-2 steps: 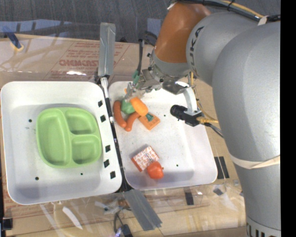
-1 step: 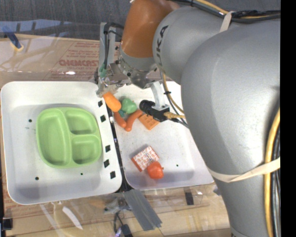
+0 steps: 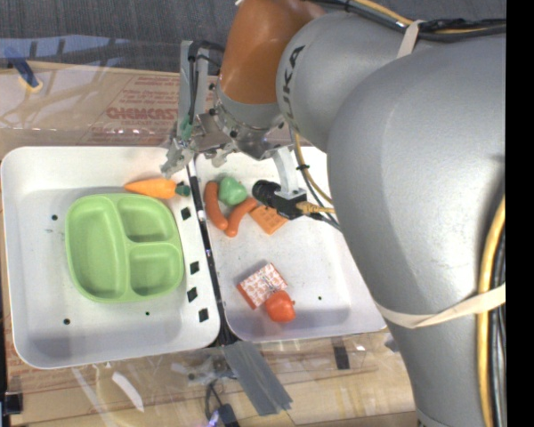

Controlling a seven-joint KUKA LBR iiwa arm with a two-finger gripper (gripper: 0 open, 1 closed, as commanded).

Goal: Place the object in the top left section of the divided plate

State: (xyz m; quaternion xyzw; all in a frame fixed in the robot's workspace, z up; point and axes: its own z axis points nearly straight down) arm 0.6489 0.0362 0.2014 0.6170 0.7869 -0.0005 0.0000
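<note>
Carrot (image 3: 151,187) crosswise, tip pointing left

Bright, even overhead light is washing out the white bins (image 3: 36,327) while the near arm (image 3: 409,176) is looking softly blurred.

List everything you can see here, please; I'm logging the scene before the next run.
divided plate: 1, light green, in the left bin
carrot: 1, orange with a green tip, left bin, just above the plate
sausages: 2, orange-red, upper part of the right bin
green toy: 1, beside the sausages
orange block: 1, right of the sausages
patterned packet: 1, red and white, lower right bin
red toy: 1, touching the packet
bins: 2, white, side by side
cardboard: 1, brown, behind the bins
arm: 1, grey with an orange band
tool: 1, above the bins' divide near the carrot
</note>
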